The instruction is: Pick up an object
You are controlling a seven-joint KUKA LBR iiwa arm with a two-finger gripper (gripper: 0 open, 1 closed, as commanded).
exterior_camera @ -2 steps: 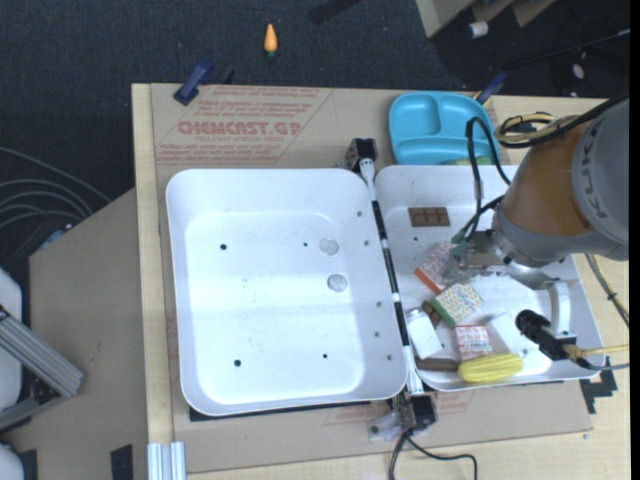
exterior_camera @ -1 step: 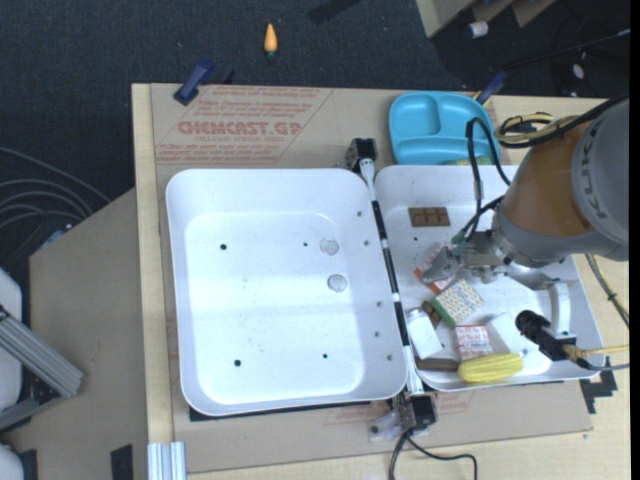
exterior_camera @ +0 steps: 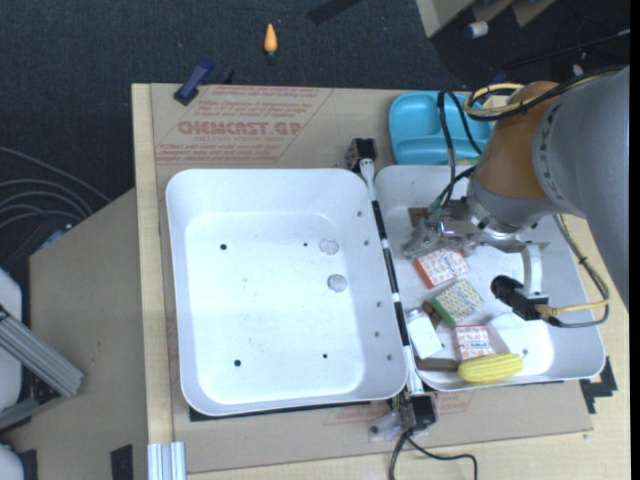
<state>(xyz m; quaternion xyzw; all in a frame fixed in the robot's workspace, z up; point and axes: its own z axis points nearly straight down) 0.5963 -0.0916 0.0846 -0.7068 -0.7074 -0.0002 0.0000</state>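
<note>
While the arm (exterior_camera: 560,138) is hunched low over the right bin (exterior_camera: 575,353), the gripper (exterior_camera: 432,233) is seen down by that bin's upper-left corner, close to the wall shared with the left bin (exterior_camera: 200,198), so this looks like the reach-and-descend step, grasp not made yet as far as can be judged. Whether anything is gripped can't be told, the business end is too small and cluttered to be read. The candidates are all piled in the right bin: a red-and-white packet (exterior_camera: 441,265) just below the gripper, a patterned box (exterior_camera: 459,298) below that, another red packet (exterior_camera: 472,340) lower down, a yellow corn cob (exterior_camera: 490,369) along the bottom wall, and a white block (exterior_camera: 424,335) against the shared wall. The red-and-white packet is probably the one being targeted. A small shift down-bin would be needed, then a clean close and a straight lift, since the pieces are packed tight and neighbours could easily be dragged.
</note>
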